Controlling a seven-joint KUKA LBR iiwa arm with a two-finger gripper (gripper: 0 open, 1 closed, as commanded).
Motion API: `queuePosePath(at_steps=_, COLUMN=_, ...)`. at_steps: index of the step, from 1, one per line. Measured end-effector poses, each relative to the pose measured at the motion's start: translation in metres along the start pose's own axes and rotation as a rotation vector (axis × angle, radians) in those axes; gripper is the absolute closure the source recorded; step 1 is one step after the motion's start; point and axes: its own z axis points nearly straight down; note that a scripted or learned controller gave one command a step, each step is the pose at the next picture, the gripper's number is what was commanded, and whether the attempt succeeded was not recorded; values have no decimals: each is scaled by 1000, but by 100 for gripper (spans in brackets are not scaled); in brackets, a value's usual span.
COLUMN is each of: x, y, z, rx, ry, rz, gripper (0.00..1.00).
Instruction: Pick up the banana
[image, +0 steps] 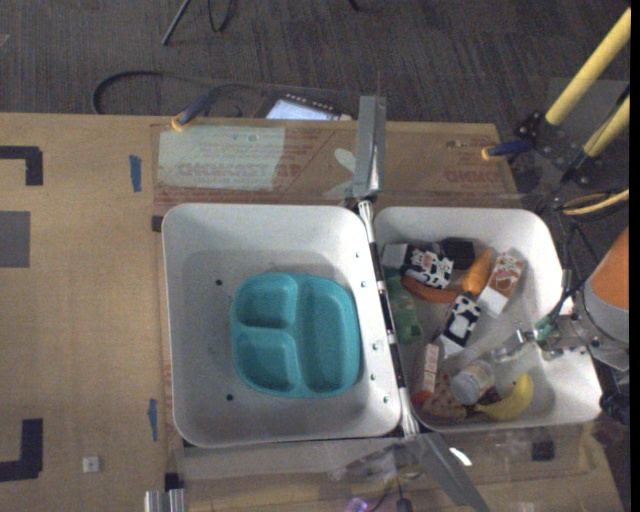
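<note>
The yellow banana (513, 399) lies at the front of the right bin (572, 398), curved, with its left end tucked behind a clear plastic bottle (471, 382). My gripper (536, 338) hangs low over the right side of that bin, a little behind and to the right of the banana. It reaches in from the right edge on the grey arm with its orange band (618, 282). Nothing shows in its grasp.
The right bin also holds two cow-patterned cartons (428, 266) (461, 319), an orange object (477, 272), a small juice box (506, 272), a green item (405, 316) and small packets. A teal divided tray (297, 335) sits in the left bin (190, 330). A metal divider (368, 150) runs between the bins.
</note>
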Motion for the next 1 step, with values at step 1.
queuePosePath(at_steps=1, x=-1, y=1, z=6, rx=0, ry=5, rz=-36, gripper=0)
